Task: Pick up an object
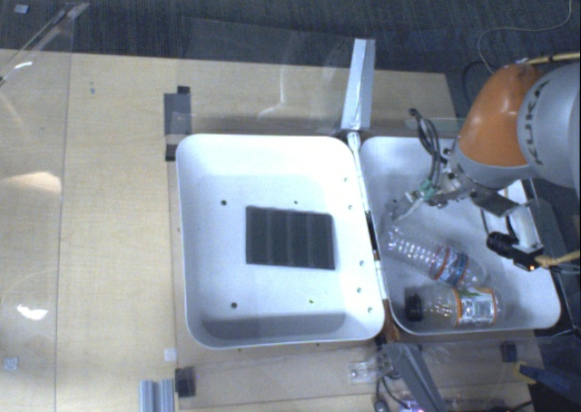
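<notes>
Reaching in from three o'clock, the gripper hangs over the upper middle of the right bin, below the grey arm and its orange band. Its tip sits among cables and small metal parts, and whether it is spread or pressed together cannot be told; nothing is seen pinched in it.

Two bottles lie in the right bin, both on their sides. A clear plastic bottle lies just below the gripper, toward five o'clock from it. Its long axis runs from ten o'clock to four o'clock, with a blue band near the four o'clock end; which end is the neck cannot be told. A second bottle, with an orange label, lies near the bin's six o'clock edge. Its long axis runs nearly from nine to three o'clock, and its dark cap points to nine o'clock. The two bottles are close together, the blue-banded end just above the labelled one; whether they touch cannot be told.

At nine o'clock from this bin sits the left bin, larger in view. A dark ribbed rectangle lies at its middle.
</notes>
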